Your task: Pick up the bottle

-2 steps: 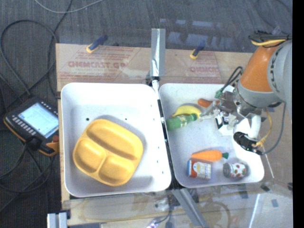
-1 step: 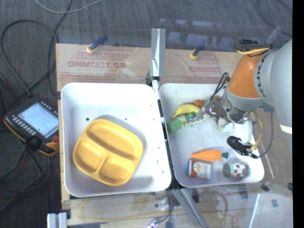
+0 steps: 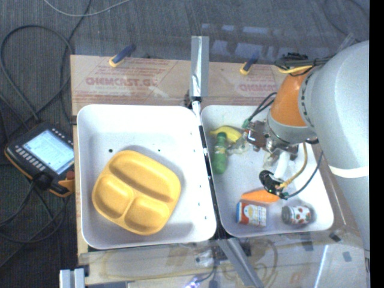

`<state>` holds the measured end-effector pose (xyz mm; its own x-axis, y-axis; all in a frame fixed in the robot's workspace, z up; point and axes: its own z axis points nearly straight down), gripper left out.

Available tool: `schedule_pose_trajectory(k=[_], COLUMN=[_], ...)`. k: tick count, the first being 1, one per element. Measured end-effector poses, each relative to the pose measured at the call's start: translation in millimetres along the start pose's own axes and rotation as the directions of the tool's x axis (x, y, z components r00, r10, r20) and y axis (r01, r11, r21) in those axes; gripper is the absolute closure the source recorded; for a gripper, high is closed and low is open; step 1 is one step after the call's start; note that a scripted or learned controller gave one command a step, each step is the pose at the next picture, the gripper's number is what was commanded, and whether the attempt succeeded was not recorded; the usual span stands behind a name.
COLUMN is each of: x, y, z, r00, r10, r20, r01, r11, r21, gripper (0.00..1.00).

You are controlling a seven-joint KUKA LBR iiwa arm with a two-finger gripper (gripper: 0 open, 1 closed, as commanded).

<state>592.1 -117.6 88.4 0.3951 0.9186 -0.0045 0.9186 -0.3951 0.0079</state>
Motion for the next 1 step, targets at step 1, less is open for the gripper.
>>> schedule_pose_trajectory(k=[1], x=[33.4], y=[24.7], z=[0.2], r00=[1.000], r10=[-0.010], r20=[-0.001], r01=[0.010], r11=[1.000], r21=[-0.001], gripper=[0.00])
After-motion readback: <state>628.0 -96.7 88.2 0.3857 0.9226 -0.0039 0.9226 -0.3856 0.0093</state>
